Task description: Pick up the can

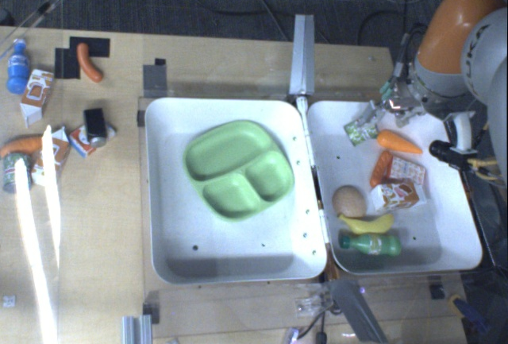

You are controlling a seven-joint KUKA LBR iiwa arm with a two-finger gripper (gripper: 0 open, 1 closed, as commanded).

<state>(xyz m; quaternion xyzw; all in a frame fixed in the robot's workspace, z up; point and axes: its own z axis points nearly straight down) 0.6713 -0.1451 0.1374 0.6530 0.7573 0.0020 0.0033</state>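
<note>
Claw: the claw [399, 102] hangs over the far edge of the right bin [468, 251], at the end of the grey arm [464, 36] with its orange band; too blurred and small to tell whether it is open or closed, and nothing can be made out in its grip.
Can: my best reading is the crumpled silver-and-green can [361, 130], lying on the floor of the right bin near its far left corner, just beside the claw and a little lower in the view; its shape is unclear, so this is a judgement.
Neighbours: a carrot [399, 142] lies just beside the can; an orange-and-white carton [397, 180], a brown egg [348, 201], a banana [367, 223] and a green bottle [371, 243] sit nearer the front.
Left bin: the left bin [159, 199] carries a green divided plate [240, 169].
Done: the approach appears made, with the claw close to the can.
Left: the grasp and the lift; the can rests in the bin, not yet raised.
</note>
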